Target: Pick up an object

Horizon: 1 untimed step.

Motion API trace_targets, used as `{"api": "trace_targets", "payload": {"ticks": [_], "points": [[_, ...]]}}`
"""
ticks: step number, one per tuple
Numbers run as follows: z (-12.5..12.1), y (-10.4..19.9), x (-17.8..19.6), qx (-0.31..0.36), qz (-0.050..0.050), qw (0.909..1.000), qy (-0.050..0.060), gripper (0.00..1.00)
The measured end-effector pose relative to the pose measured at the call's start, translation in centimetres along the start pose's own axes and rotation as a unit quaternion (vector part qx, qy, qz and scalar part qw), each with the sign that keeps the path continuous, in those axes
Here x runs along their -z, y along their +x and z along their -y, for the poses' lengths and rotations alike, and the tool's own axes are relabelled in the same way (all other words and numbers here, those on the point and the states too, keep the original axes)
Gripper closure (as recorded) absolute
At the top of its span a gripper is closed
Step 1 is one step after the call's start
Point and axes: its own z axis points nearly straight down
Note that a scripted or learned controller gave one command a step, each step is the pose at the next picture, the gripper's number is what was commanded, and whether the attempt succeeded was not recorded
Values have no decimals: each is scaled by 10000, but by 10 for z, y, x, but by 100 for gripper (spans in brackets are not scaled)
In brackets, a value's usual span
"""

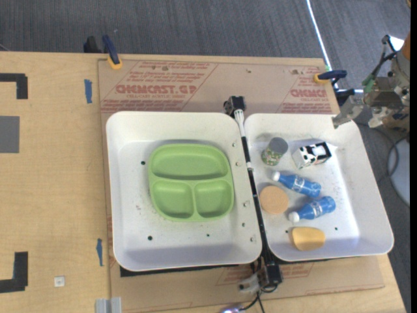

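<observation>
The right bin (371, 194) holds several small objects. A grey and green can (274, 150) lies at its back left, and a black-and-white toy (313, 154) sits beside it. Two blue bottles (298, 184) (314, 208) lie in the middle. A tan round disc (273, 200) rests left of them, and a yellow-orange lump (307, 238) sits near the front. My gripper (373, 104) hovers above the bin's back right corner, apart from every object, with nothing seen in it.
The left bin (127, 175) carries a green divided plate (191, 181). A black clamp (234, 105) sits where the bins meet at the back. Cardboard (195, 87) lies under both bins, with blue clips (330, 76) at its back corners.
</observation>
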Motion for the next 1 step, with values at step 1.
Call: {"api": "trace_targets", "payload": {"ticks": [1], "points": [[135, 22, -179, 44, -3, 10000, -2, 0]]}}
